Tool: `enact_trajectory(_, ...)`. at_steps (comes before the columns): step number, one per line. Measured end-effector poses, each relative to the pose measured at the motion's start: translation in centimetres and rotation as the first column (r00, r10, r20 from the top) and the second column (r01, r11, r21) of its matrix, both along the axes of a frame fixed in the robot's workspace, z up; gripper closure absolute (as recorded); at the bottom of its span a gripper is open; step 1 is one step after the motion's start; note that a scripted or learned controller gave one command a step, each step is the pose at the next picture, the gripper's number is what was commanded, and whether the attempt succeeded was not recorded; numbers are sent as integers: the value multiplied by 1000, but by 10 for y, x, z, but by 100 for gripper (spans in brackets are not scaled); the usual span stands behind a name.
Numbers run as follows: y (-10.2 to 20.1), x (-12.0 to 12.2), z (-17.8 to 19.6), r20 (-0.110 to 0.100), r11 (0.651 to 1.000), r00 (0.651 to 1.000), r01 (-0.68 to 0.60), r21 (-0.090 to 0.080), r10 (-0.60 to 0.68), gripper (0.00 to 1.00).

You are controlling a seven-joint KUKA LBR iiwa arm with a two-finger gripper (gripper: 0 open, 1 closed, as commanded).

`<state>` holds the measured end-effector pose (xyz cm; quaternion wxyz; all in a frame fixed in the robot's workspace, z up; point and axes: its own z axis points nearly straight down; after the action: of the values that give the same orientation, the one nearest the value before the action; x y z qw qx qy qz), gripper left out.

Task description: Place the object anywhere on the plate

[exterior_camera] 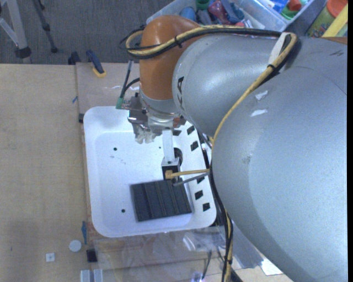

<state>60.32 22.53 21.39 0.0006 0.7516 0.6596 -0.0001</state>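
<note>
**Entry 1. Gripper** (144, 134). It is held pointing down over the far part of the white bin (88, 165), above bare floor and apart from the slab listed below. This posture is judged to suit a descent or a release into the bin. Whether it is open or closed cannot be told, because its tip is small and pale against the white floor. Nothing can be confirmed as carried.

**Entry 2. Dark ribbed slab** (160, 200). It is laid flat in the near part of the same bin, turned slightly off square. It is judged to be the plate of the task, being the one flat surface offered for receiving. Its top is seen bare.

**Entry 3. Object.** It cannot be identified with confidence. Whether it is tucked under the wrist is not resolved, so the placement is judged not yet done.

**Entry 4. Arm** (276, 137), with orange band (160, 49). It enters from the right and is set between camera and bench (38, 165). The bin's right wall is partly cut off by it, and whatever lies further right is hidden.

**Entry 5. Tub of coloured toys** (242, 11). It is noted at the far edge, cropped and blurred, and is unrelated to the task.
</note>
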Motion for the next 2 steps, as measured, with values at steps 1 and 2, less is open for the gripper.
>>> enact_trajectory(1,2,5,-126,3,953,953,303,4,-303,100)
enact_trajectory(2,1,21,4,0,998,998,-61,0,61,100)
